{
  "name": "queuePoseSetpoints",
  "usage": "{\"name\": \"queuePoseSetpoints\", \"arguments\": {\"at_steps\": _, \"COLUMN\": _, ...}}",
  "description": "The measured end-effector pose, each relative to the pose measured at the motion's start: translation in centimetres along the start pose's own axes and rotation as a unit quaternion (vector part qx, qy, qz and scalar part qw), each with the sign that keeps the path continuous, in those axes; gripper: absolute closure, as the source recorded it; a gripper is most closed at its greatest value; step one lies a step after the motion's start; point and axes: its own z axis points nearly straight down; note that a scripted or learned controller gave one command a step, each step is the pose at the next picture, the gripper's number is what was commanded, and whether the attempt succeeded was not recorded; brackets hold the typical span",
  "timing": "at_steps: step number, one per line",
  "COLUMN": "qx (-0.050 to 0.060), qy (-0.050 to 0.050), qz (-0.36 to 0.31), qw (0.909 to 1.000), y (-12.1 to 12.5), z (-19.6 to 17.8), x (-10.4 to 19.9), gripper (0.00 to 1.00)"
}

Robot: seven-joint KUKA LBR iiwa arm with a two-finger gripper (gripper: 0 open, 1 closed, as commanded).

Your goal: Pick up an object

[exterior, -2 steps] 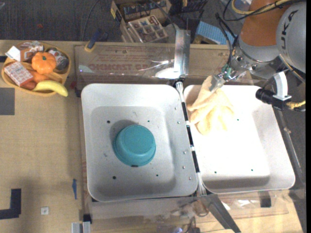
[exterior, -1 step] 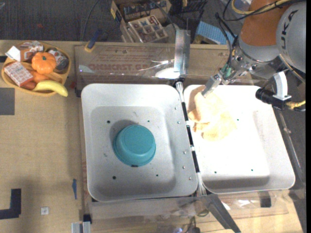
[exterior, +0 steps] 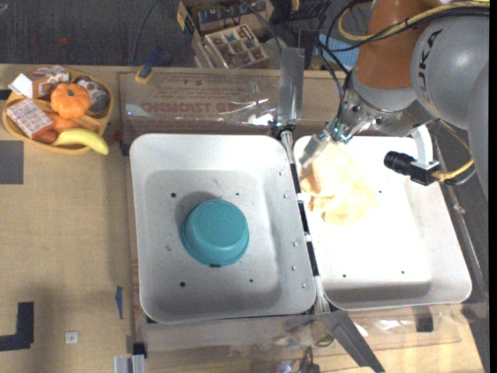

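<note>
Nearest the camera, the two white bins sit side by side on the desk (exterior: 70, 247). Within the left bin (exterior: 147, 162) a teal bowl (exterior: 216, 232) lies upside down near the middle of its floor. The right bin (exterior: 435, 270) holds a pale, blurred yellowish object (exterior: 338, 193) in its upper left part, close to the wall it shares with the other bin. That object is too washed out to name; its long axis seems to run from upper left to lower right. The grey arm (exterior: 458, 61) comes in from the upper right, and its jaws (exterior: 317, 148) hang at the object's upper left end, touching or just above it; whether they are spread or pressed together cannot be told. At the desk's far left a basket (exterior: 15, 123) holds toy fruit, with a banana (exterior: 81, 140) at its front edge.
</note>
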Motion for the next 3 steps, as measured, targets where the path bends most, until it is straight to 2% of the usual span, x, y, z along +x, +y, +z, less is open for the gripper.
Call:
{"name": "queuePoseSetpoints", "arguments": {"at_steps": 1, "qx": 0.0, "qy": 0.0, "qz": 0.033, "qw": 0.9995, "y": -2.5, "z": 0.0, "x": 0.3, "gripper": 0.0}}
{"name": "queuePoseSetpoints", "arguments": {"at_steps": 2, "qx": -0.001, "qy": -0.001, "qz": 0.089, "qw": 0.996, "y": -1.0, "z": -4.8, "x": -1.5, "gripper": 0.0}}
{"name": "queuePoseSetpoints", "arguments": {"at_steps": 3, "qx": -0.003, "qy": -0.002, "qz": 0.069, "qw": 0.9976, "y": -6.2, "z": 8.9, "x": -3.6, "gripper": 0.0}}
